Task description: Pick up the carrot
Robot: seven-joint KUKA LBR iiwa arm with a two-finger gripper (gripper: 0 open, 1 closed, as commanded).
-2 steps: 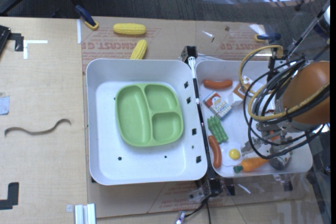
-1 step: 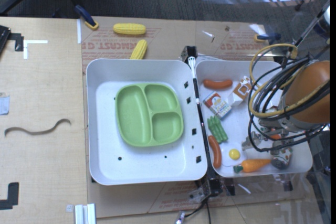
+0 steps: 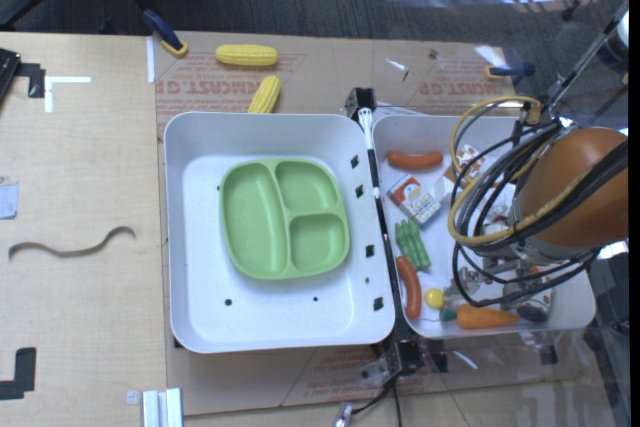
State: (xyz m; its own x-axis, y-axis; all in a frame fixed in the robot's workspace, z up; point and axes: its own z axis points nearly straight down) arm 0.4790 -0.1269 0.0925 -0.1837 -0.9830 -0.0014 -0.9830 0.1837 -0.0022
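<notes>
carrot (image 3: 487, 317): lying flat at near edge of right bin (image 3: 575, 313), beside yellow ball (image 3: 433, 297). likely light, stiff, smooth; best pinched across thick middle. gripper (image 3: 520, 290): overhead, state untellable.

Grey arm (image 3: 560, 215) — orange band (image 3: 580, 180); looped black and yellow cables (image 3: 490, 175).

Red printed lettering runs upside down along the flat brown cardboard sheet (image 3: 300, 75) under the bins, its letters too unclear to read with confidence.
</notes>
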